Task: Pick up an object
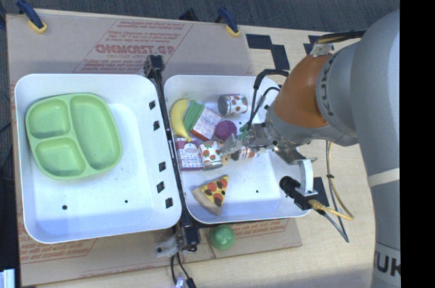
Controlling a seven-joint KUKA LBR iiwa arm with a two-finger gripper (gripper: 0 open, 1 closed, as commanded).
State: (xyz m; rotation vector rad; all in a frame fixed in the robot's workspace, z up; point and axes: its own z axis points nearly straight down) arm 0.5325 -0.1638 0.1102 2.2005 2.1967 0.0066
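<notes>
Grey arm (380, 110) is seen nearest, reaching in from the right | gripper (246, 141) is lowered into the right bin (272, 208), among items crowded at its far-left: banana (179, 118), can (233, 104), cartons (199, 155) | pizza slice (213, 193) is set apart, bare floor to its right | grip state cannot be told | green tray (73, 135) is kept in the left bin (88, 219).

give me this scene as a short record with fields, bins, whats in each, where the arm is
left bin: holds a green divided plate, in its upper left part
right bin: banana, small can, purple ball, pizza slice, several small packets
outside bins: green ball on the bench, just below the right bin
arm: reaches in from the right, over the right bin
tool: low among the packets at the bin's middle; grip state cannot be told
</notes>
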